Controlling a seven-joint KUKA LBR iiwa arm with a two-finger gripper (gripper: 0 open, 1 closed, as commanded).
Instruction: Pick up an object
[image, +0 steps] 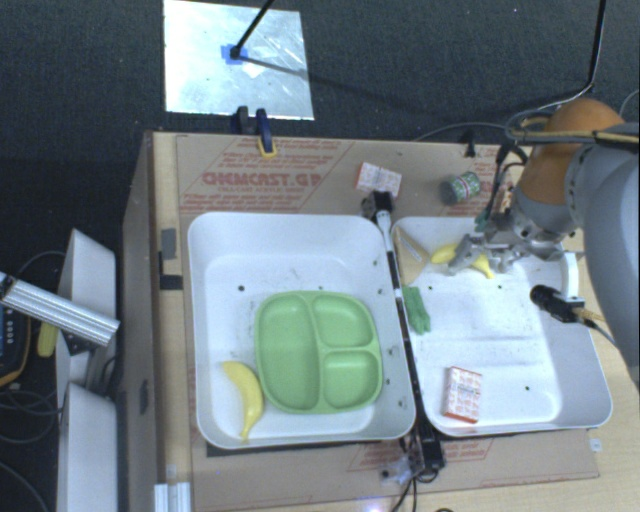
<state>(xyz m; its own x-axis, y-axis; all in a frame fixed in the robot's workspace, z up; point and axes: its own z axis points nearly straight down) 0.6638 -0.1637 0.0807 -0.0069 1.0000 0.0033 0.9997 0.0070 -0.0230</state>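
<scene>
My gripper (472, 256) hangs low over the far end of the right bin (520, 410), reaching in from the right. A small yellow object (443, 256) lies right at the gripper, showing on both sides of it; its middle is hidden by the gripper. A green block (417, 309) lies by the right bin's left wall. A red and white box (462, 393) sits near that bin's front. In the left bin (225, 260), a green divided plate (320, 351) lies beside a yellow banana (245, 396).
A black cylindrical piece (553, 301) sticks out near the right bin's right wall, under the arm. A small tin (462, 187) and a paper tag (378, 179) lie on the cardboard behind the bins. A black divider (397, 300) runs between the bins.
</scene>
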